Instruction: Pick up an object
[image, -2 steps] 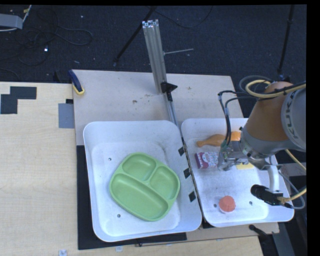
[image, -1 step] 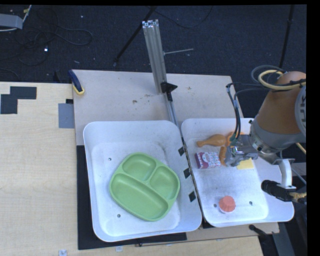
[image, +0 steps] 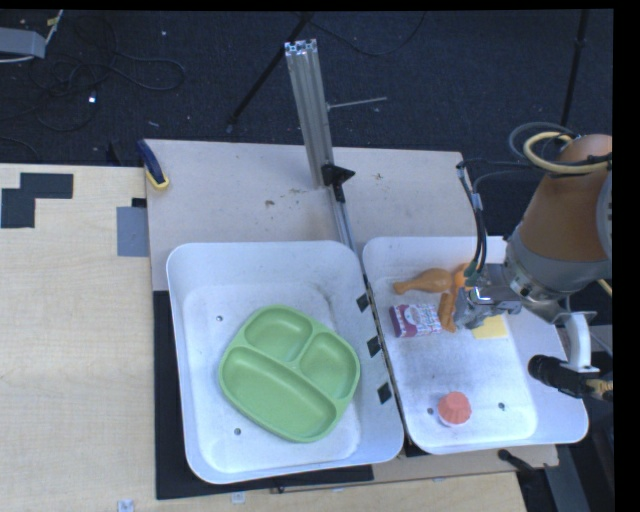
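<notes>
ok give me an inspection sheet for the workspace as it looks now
surface: two white bins side by side, left bin and right bin
job's things: orange toy, pink-and-white packet, yellow piece, small red object, all in the right bin
clutter: green divided plate in the left bin
grippers: gripper low among the right bin's upper items; grip cannot be judged
cables: yellow loop on the arm
surroundings: aluminium post behind the bins

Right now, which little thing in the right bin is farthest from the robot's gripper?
The round orange-red piece, alone near the right bin's front edge. The orange toy, pink packet and yellow piece cluster beside the gripper.
</notes>
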